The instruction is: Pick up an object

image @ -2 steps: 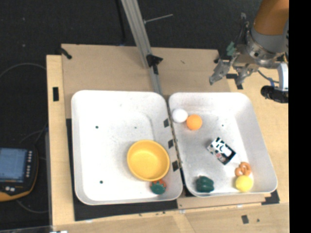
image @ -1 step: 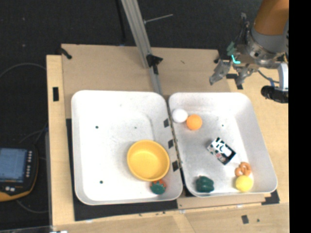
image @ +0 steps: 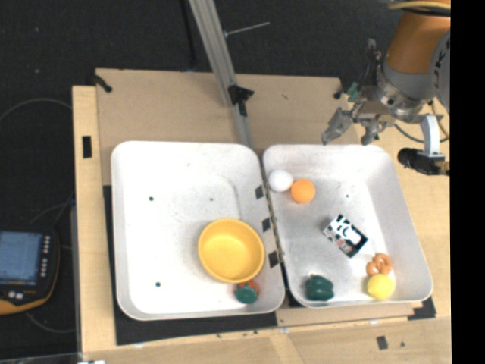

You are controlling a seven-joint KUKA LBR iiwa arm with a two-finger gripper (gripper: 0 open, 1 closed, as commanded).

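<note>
In the right shallow white plastic bin several small things are lying apart from each other: a white ball and an orange ball are sitting just beside each other near the bin's far left corner, a black-and-white patterned block is resting tilted near the middle, a dark green lumpy toy is lying at the near edge, and a yellow ball is touching a small orange pretzel-shaped piece in the near right corner.

The left shallow white plastic bin is carrying a yellow round bowl, sitting open side up toward its near right, with a small green-and-red object lying just beside the bowl's near rim.

The end effector is hanging above the far rim of the right bin, its two fingers spread apart with nothing between them, well apart from every object. The grey arm with its orange band is reaching in behind it.

Both bins are sitting on a pale wooden worktop. A grey metal pole is slanting up from between the bins. Dark carpet-like floor is surrounding the worktop, and a handheld control pendant with a blue screen is lying off to the side.
</note>
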